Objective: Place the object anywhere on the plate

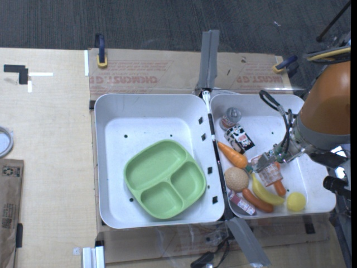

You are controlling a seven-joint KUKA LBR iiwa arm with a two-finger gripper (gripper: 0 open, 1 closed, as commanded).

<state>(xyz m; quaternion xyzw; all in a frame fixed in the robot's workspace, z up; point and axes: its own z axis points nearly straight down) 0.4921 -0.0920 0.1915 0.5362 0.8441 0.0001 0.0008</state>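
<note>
Hovering over right bin (pixel 312 205) toys, gripper (pixel 266 162); green plate (pixel 164 178) left.

Green three-compartment plate (pixel 164 178) lies in left bin (pixel 111 149), tilted, nothing on it. Right bin (pixel 318 205) holds carrot (pixel 232 154), black-and-white carton (pixel 240 139), grey round piece (pixel 233 115) at far side, tan ball (pixel 236 178), banana (pixel 266 191), yellow lemon (pixel 296 201), red sausage (pixel 256 201). Arm reaches in from right; gripper (pixel 268 161) low over pile, just right of carrot, above banana
</note>
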